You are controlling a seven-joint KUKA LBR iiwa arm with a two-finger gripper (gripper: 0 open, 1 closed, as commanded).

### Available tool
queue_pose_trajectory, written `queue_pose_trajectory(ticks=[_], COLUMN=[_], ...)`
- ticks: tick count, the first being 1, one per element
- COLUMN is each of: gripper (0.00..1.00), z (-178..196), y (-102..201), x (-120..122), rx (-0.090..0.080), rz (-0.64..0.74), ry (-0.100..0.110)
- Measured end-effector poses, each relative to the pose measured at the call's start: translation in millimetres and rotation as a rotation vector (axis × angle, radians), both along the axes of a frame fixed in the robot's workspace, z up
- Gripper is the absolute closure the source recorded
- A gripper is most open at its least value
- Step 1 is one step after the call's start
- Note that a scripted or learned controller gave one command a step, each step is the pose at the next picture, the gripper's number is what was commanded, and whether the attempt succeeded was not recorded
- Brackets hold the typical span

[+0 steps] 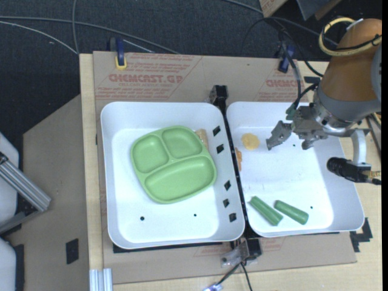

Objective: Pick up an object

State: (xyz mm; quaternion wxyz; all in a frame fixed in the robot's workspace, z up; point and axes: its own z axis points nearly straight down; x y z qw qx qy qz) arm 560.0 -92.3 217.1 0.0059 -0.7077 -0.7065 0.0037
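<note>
Two fingers of gripper (293, 137) spread, holding nothing | yellow round piece (250, 141) in right bin (339, 220), near, at gripper's 9 o'clock | two green cylinders (279, 211) at 6 o'clock, long axes 10-to-4

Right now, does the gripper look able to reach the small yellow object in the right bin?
Probably yes. The gripper hangs over the right bin, close to the right of the small yellow object, and nothing lies between them. The two green pieces lie apart, near the bin's front edge.
</note>
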Motion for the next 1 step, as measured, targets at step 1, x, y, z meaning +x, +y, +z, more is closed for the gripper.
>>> queue_pose_trajectory(ticks=[1], gripper=[0.0], z=[5.7], y=[-0.1], x=[2.5], rx=[-0.001], rz=[0.002], ry=[-0.012])
